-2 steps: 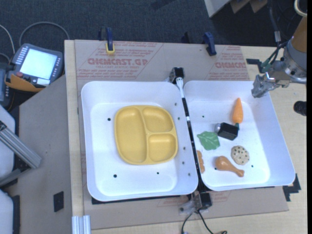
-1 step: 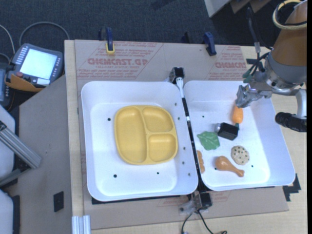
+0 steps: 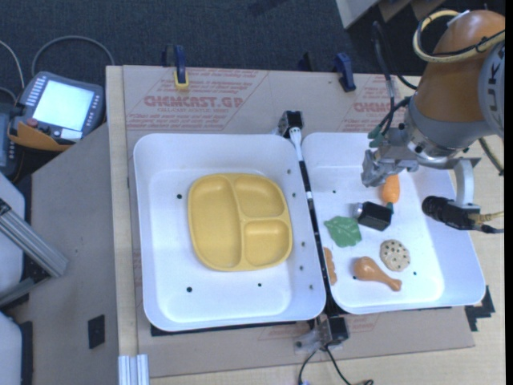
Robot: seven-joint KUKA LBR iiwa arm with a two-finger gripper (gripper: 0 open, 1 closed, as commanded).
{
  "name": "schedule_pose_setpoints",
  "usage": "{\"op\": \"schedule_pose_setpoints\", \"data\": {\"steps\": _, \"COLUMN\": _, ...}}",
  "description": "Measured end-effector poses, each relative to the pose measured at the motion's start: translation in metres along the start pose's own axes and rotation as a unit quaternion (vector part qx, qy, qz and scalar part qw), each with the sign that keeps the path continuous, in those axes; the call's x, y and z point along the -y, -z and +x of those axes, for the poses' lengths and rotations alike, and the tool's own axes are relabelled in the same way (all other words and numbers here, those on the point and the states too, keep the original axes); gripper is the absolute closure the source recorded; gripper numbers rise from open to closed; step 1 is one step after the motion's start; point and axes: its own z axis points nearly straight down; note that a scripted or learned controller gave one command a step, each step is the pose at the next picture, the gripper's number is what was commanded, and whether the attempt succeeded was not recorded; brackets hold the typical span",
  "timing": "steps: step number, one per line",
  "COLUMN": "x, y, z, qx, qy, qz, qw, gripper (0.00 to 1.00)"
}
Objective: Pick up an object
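My tool (image 3: 381,169) hangs low over the back part of the right bin (image 3: 437,247), and the orange piece (image 3: 390,190) lies just beside its tip, on the side nearer the camera, touching it or nearly so. From this slant I cannot tell whether the tool is apart or together, and I see nothing clamped in it, so I judge the pick as not yet made.

The orange piece looks to me like the likeliest target; it appears to rest on the bin floor, not lifted. Just in front of it sits a black block (image 3: 374,215), then a green leaf (image 3: 343,231), a cookie (image 3: 394,255) and a drumstick (image 3: 377,272), all lying in the same bin. The left bin (image 3: 160,215) holds a yellow divided plate (image 3: 239,220), well apart from my tool.

So the approach seems about done; what is left is closing on a piece, raising it clear of the bin, and showing it held. The black block close by could get in the way of a clean grasp.
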Motion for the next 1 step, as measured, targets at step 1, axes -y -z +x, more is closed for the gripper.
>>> {"op": "schedule_pose_setpoints", "data": {"steps": 1, "x": 0.0287, "y": -0.0095, "z": 0.0452, "qx": 0.0, "qy": 0.0, "qz": 0.001, "qw": 1.0, "gripper": 1.0}}
